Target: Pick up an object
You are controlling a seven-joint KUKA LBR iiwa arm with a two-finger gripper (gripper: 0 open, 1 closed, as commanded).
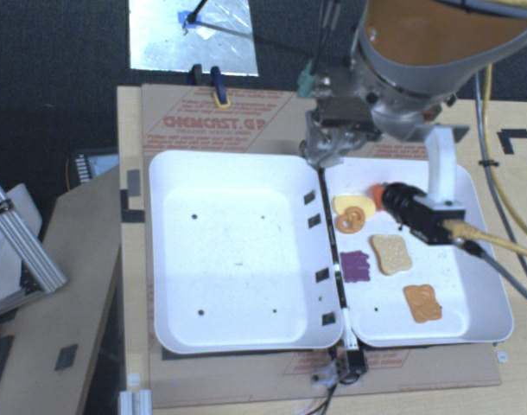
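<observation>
The right bin [484, 314] holds several small toy foods. A yellow piece [351, 203] and an orange pretzel [348, 222] lie near the divider. Behind them an orange-red item [377, 195] is partly hidden by the robot's own parts. Toward the front lie a purple piece [355, 266], a pale toast slice [390, 254] and an orange-brown slice [422, 303]. My gripper [326, 151] hangs over the back end of the divider between the bins, above and behind the yellow piece. Nothing shows in its grasp.
The left white bin [164, 232] sits beside the right one, both on a cardboard sheet [220, 115]. A shiny metal plate [193, 22] lies behind the bench. Blue and yellow clips [219, 89] stand at the cardboard's back edge.
</observation>
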